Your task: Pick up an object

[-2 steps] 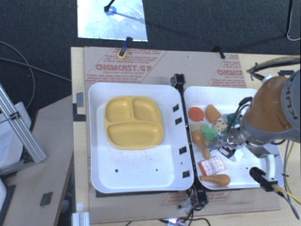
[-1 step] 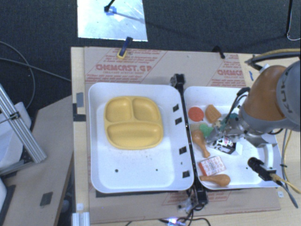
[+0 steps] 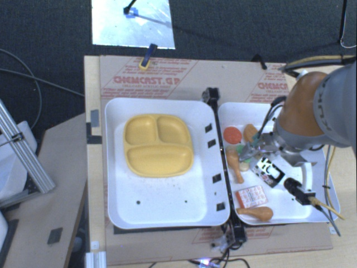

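Closest to me, at the 6 o'clock edge of the right bin (image 3: 318, 214), lies one tan drumstick toy (image 3: 255, 213). Just above it sits one small red-and-white packet (image 3: 250, 196). These are things the arm could pick up.

A bit farther in, the gripper (image 3: 252, 148) hangs low over a little pile at about 9 o'clock in that bin. I cannot tell what its pincer is doing, because the wrist and cables cover it. Under it I count one red round toy (image 3: 232, 134), one green bit (image 3: 240, 148) and what look like two tan pieces (image 3: 235, 167), though they bunch together and I may be off.

I think the arm is going down for a grab. To do it well, it should pick one toy that sits apart, come straight down on it, and not bump the bin wall.

At 9 o'clock from all that is the left bin (image 3: 167, 211), holding one yellow plate (image 3: 158, 144) with three parts.

Farthest off, at 12 o'clock, lies one shiny sheet (image 3: 111, 13).
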You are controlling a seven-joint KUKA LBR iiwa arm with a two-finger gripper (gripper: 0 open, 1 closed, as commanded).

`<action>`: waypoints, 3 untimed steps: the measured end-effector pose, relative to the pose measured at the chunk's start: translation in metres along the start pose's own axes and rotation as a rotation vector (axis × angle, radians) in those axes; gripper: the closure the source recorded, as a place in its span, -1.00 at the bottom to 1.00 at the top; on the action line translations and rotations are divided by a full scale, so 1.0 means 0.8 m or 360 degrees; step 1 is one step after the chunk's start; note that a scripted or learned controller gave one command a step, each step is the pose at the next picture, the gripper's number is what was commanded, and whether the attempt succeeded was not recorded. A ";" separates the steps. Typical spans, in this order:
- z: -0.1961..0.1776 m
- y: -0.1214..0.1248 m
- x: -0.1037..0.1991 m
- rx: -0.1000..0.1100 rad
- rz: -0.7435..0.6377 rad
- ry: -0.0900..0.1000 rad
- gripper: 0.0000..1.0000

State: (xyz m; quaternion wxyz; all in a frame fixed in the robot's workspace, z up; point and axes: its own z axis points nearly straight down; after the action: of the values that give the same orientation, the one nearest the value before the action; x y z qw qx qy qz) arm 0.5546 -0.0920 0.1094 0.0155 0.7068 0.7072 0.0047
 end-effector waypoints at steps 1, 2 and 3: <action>-0.102 -0.063 0.056 0.0037 -0.0012 0.0028 -1.00; -0.097 -0.082 0.094 0.0045 -0.0010 0.0026 -1.00; -0.111 -0.080 0.093 0.0038 -0.0009 0.0026 1.00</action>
State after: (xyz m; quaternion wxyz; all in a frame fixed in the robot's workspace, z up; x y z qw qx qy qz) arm 0.4884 -0.0165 0.1949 0.0011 0.7050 0.7092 0.0020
